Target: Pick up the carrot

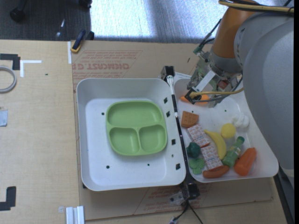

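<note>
The carrot (245, 161), a stubby orange cone, lies in the near right corner of the right bin (264, 171), beside a green bottle (232, 153). My gripper (207, 84) hangs over the far left part of that bin, well away from the carrot. A small orange thing (202, 100) peeks out from under the gripper; I cannot tell what it is or whether the gripper touches it.
The left bin (88, 139) bears a green divided plate (137, 127). The right bin also has a brown waffle (189, 119), a banana (218, 143), a yellow ball (228, 130), a red pepper (216, 172), a green vegetable (195, 155) and a pink-white packet (204, 143).
</note>
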{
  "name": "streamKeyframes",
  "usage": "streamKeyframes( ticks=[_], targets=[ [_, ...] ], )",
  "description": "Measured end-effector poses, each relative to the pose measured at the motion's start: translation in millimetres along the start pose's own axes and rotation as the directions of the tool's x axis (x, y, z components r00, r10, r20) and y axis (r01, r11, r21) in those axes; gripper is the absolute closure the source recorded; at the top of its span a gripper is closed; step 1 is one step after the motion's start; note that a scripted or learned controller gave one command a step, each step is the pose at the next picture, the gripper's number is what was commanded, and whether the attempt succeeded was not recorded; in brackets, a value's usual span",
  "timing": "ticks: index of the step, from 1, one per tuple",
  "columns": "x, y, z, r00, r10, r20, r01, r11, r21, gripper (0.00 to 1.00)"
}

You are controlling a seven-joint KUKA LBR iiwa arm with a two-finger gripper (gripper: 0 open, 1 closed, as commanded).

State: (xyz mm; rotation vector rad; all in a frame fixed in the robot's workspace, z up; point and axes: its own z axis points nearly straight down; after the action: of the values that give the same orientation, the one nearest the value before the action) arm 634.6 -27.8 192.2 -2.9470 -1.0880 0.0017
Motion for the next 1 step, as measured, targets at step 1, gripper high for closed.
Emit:
streamKeyframes(
  ticks=[1],
  targets=[
    [10.6,16.3,0.3,0.992,-0.125,0.001,0.125,0.992,0.0,0.0]
  ],
)
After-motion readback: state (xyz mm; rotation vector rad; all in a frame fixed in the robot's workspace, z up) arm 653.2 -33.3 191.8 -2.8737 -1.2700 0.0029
